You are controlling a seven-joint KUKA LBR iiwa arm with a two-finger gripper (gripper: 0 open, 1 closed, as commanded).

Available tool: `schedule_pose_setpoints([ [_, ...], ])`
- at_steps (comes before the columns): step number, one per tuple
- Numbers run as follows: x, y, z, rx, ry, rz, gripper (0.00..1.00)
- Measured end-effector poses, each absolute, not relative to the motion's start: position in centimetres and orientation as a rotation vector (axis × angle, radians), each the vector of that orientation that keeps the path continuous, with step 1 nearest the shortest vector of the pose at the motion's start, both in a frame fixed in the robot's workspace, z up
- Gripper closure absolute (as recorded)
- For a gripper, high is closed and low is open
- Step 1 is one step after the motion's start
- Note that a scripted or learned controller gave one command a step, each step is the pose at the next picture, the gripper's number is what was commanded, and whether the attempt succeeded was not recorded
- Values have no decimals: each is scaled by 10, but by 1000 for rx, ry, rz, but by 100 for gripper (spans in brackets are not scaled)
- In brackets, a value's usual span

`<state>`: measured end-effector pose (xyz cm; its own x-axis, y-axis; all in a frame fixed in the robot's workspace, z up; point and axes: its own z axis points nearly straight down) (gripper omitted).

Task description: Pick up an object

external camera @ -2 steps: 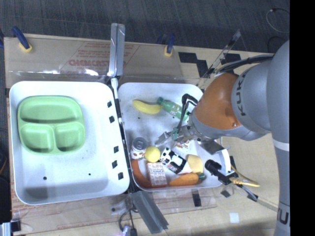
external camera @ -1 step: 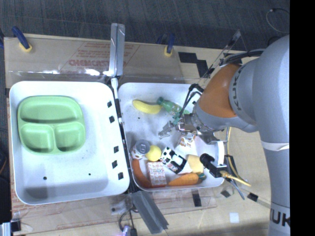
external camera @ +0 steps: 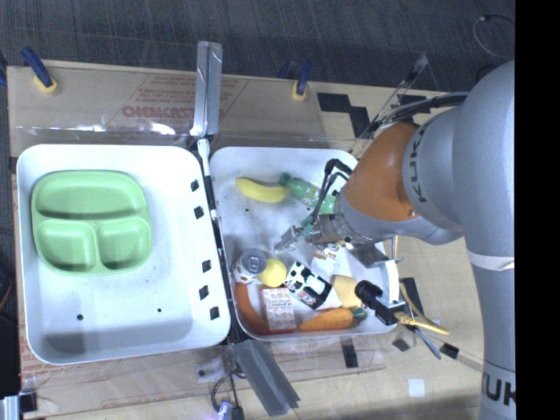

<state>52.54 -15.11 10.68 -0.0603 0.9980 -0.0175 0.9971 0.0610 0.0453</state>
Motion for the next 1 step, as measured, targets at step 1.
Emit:
schedule_pose_setpoints([
  [1,479,-121,92,2194,2241,5,0],
])
